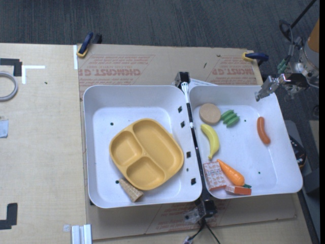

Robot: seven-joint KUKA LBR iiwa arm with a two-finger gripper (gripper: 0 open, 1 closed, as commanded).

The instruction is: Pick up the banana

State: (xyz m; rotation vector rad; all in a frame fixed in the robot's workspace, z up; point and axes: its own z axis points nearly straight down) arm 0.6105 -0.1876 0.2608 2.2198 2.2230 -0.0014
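The yellow banana lies in the right bin, close to its left wall, curving from the upper left to the lower right. Nothing touches it. My gripper hangs over the right bin's far right corner, well above and to the right of the banana, with nothing seen in it. The arm comes in from the right edge of the camera view.
Around the banana in the right bin are a round tan bun, green beans, a sausage, a carrot and a red-and-white packet. The left bin holds a yellow divided plate and a cracker.
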